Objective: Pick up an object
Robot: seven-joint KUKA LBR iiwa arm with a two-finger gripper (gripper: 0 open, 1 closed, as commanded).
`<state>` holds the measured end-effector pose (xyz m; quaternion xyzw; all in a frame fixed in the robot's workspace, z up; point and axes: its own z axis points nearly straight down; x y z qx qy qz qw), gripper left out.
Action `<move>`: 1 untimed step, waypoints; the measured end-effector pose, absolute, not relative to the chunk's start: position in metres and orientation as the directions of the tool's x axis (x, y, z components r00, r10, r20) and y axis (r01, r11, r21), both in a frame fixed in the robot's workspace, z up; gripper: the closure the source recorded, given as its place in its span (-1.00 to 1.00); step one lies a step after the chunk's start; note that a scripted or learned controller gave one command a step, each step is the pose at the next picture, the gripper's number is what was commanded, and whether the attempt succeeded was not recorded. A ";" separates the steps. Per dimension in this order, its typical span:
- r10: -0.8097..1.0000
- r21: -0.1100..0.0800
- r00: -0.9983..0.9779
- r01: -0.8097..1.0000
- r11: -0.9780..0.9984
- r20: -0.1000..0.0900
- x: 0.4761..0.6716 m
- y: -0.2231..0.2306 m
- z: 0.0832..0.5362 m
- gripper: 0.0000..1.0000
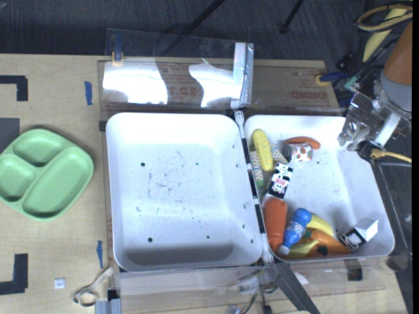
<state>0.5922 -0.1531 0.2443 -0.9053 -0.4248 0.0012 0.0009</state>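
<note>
stage: I am hovering my pincer (351,138) at the right bin's (357,182) far edge | pincer: carrying nothing, jaws perhaps open, cannot tell | left: picking a toy, maybe the corn (262,149)

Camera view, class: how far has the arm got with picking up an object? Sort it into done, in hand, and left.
Done: nothing is lifted; the yellow corn cob, orange carrot and blue bottle all lie in the right-hand white bin. In hand: the gripper sits at that bin's upper right edge, apart from the toys. Left: reaching down, grasping and lifting.
</note>
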 end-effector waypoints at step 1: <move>0.528 -0.004 0.850 0.528 -0.850 -0.002 0.536 -0.081 0.290 1.00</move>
